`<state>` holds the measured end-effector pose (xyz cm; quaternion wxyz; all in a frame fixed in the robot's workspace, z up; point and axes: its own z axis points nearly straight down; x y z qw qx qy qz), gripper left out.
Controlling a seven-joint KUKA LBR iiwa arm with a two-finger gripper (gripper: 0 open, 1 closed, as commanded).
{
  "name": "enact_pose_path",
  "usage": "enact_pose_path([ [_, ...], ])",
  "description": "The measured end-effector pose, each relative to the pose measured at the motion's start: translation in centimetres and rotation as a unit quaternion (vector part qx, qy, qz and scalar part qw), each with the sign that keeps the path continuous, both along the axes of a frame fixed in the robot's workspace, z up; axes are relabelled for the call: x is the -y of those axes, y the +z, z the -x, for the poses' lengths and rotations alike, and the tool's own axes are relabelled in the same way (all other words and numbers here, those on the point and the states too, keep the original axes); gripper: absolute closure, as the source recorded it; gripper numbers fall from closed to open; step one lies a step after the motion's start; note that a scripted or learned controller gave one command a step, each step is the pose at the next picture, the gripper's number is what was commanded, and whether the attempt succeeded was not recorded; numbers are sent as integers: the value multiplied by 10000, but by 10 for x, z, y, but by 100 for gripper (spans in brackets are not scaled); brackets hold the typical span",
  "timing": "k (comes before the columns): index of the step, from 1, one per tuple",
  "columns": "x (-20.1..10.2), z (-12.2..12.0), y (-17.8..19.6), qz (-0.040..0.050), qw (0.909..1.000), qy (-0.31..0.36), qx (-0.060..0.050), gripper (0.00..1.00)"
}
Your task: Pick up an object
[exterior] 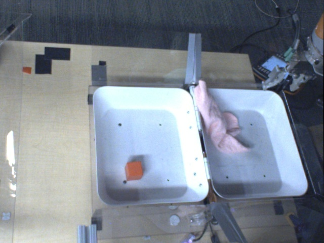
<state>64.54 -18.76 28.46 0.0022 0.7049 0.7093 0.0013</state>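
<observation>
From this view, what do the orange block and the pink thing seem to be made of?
The orange block looks rigid, perhaps foam or painted wood: flat faces, straight edges, matte colour with no shine. The pink thing looks like soft cloth: it lies crumpled in folds and drapes over the left wall of the right bin. The bin itself seems to be smooth white plastic, though the look leaves that open.

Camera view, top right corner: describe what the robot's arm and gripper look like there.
At the top right edge, a sliver of the orange band shows above pale grey and white wrist hardware. Below it sit light metallic gripper parts with small green and blue fittings. A thin dark cable loops on the floor nearby. The parts are too small and blurred for finer detail.
</observation>
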Motion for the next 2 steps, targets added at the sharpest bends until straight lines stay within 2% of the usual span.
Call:
enact_pose_path([
  [1, -18, 28, -146, -3, 10000, 47, -6, 0],
  [2, -30, 54, -194, 8, 9972, 743, 44, 0],
])
